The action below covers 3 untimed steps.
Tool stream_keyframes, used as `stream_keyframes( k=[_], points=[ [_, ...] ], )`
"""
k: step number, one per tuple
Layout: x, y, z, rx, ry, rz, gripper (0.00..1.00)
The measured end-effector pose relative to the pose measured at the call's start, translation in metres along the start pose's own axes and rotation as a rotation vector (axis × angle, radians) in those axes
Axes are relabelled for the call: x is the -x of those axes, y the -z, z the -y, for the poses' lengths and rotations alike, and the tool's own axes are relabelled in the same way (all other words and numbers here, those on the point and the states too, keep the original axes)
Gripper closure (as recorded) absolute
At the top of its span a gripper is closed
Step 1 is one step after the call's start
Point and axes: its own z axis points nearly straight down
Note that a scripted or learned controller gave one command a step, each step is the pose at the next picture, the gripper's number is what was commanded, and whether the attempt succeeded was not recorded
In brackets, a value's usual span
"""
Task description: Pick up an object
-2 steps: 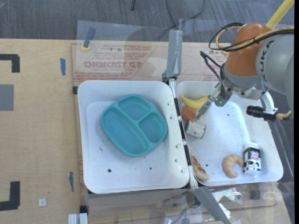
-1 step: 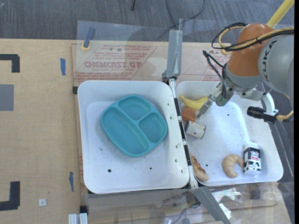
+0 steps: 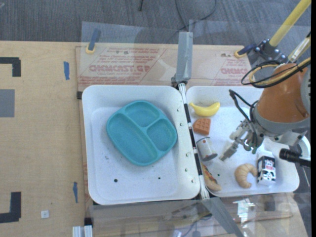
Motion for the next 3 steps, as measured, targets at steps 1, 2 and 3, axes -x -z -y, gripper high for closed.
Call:
stream_keyframes(
  k=[1, 2, 3],
  points=[
    [0.070, -0.014, -0.032, 0.004, -0.388, 0.007, 0.00],
    [0.106, -0.015, -0.069, -0.013, -0.187, -0.005, 0.00],
    [0.078, -0.015, -0.097, -0.007, -0.088, -0.001, 0.00]
  ],
)
